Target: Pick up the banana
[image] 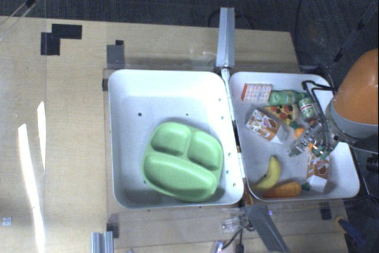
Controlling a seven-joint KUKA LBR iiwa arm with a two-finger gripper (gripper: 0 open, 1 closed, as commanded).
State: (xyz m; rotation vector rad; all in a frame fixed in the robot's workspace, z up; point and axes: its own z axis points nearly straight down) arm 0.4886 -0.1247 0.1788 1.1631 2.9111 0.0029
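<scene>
While the gripper hung over the right bin, I could not tell its state, because the metal parts blurred together. The banana, yellow, smooth and curved, lay near the front of this bin, just behind a carrot. Small printed cartons and a packet lay around it, some partly hidden by the arm. A green plate with three sections sat in the left bin

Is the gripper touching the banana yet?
Apart. The camera view shows bare white bin floor between the gripper and the banana, which lies lower in the right bin beside the carrot.
</scene>
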